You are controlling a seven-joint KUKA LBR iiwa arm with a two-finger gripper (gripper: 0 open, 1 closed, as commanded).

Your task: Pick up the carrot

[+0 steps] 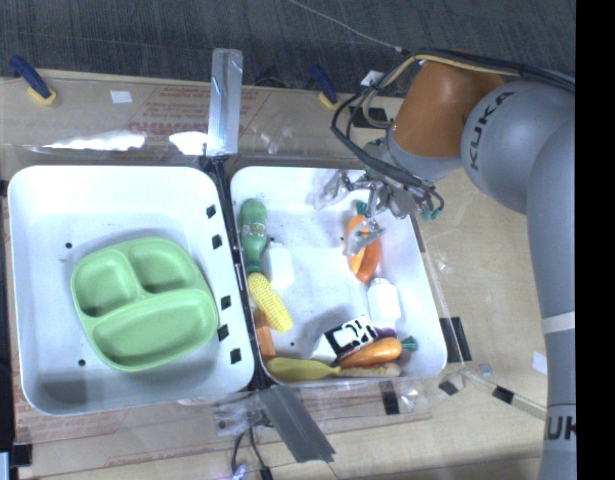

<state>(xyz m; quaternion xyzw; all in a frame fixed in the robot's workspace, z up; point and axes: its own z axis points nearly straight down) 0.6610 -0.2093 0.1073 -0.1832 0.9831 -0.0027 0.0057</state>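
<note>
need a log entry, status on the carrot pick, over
Gripper low in the right bin, directly over the carrot. Carrot lying on the bin floor, white bottle just below it. Grip unconfirmed.

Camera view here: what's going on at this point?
The grey KUKA arm reaches in over the right bin, with its gripper down at the upper end of a carrot lying near the bin's right wall. Whether it grips the carrot cannot be told. Corn and other toy foods lie nearby; a green divided plate sits in the left bin.
</note>
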